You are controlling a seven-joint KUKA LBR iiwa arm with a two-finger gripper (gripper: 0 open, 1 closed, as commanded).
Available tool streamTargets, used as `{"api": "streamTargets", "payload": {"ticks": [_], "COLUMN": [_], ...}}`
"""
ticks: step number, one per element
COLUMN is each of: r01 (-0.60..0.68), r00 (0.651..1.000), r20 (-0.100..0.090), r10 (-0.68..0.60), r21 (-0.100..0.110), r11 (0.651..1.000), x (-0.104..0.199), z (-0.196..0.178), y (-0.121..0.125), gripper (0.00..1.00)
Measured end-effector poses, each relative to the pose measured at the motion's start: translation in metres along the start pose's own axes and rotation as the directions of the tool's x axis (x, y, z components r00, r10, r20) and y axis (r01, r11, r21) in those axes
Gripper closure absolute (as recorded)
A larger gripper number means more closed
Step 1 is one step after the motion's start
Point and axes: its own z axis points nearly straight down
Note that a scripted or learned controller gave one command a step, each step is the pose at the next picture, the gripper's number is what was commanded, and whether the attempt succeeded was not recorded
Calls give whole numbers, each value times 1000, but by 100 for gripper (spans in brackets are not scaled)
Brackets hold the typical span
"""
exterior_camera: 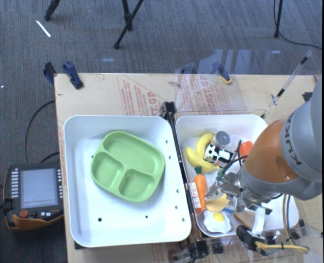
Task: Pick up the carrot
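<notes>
The carrot (200,190) is orange with a green top and lies lengthwise near the left wall of the right bin (244,119), just below the banana. My gripper (225,184) hangs low over the bin's middle, right beside the carrot and a little to its right. The grey wrist and orange band of the arm (268,158) hide the bin's right half. Nothing is visibly held.
A yellow banana (199,149), a black-and-white bottle with a grey cap (219,152) and a red-orange item (245,147) lie behind the gripper. A toy fried egg (217,219) and a yellow piece (217,204) lie in front. A green divided plate (128,166) sits in the left bin (77,201).
</notes>
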Motion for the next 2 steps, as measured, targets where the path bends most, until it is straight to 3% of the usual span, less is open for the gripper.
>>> {"api": "streamTargets", "payload": {"ticks": [1,2], "r01": [-10,25], "r00": [1000,1000], "r20": [-1,-5], "r10": [10,-25], "r21": [9,-4], "r11": [1000,1000], "x": [-2,132], "z": [-7,-102], "y": [-1,0], "gripper": [100,100]}}
